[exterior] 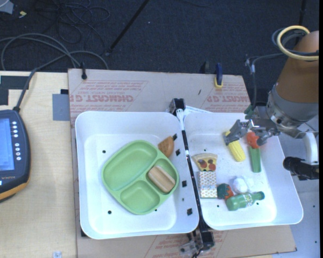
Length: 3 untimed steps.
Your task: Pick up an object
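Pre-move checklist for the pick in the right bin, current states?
1. Hand over the right bin: ok, it sits above the bin's upper part.
2. Target near the hand: ok, the yellow corn lies just below it, with an orange-tipped green carrot-like toy beside.
3. Anything held in the hand: cannot tell.
4. Finger opening: cannot tell, the view is too small.
5. Clutter near the target: ok, the pizza slice and green bottle lie apart from the corn.
6. Left bin's green divided plate away from the hand: ok.
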Tool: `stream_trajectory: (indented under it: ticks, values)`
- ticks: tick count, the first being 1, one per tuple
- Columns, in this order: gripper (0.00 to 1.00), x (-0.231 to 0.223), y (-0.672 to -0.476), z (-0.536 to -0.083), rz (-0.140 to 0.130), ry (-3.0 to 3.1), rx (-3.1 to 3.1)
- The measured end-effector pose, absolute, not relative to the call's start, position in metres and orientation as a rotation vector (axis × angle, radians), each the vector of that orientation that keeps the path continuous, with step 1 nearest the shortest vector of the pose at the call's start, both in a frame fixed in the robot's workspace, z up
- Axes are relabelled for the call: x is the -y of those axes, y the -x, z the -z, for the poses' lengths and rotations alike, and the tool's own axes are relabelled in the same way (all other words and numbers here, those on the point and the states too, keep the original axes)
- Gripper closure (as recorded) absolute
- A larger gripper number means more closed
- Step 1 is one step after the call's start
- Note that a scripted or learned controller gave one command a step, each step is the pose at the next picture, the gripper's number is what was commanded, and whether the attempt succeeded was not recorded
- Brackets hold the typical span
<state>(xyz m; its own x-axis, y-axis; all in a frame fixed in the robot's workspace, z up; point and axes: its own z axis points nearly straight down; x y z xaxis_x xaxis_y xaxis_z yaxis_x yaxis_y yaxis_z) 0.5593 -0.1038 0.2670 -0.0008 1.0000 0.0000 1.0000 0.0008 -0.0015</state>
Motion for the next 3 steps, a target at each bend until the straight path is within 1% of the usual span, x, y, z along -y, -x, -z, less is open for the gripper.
stream_trajectory:
  ticks: [1,2,3]
  values:
    - [0.0,0.059,-0.511,-0.445,0.018,2.222,2.236]
    - [1.0,0.061,-0.512,-0.444,-0.005,2.216,2.225]
    - [1.0,0.078,-0.473,-0.323,-0.014,2.217,2.21]
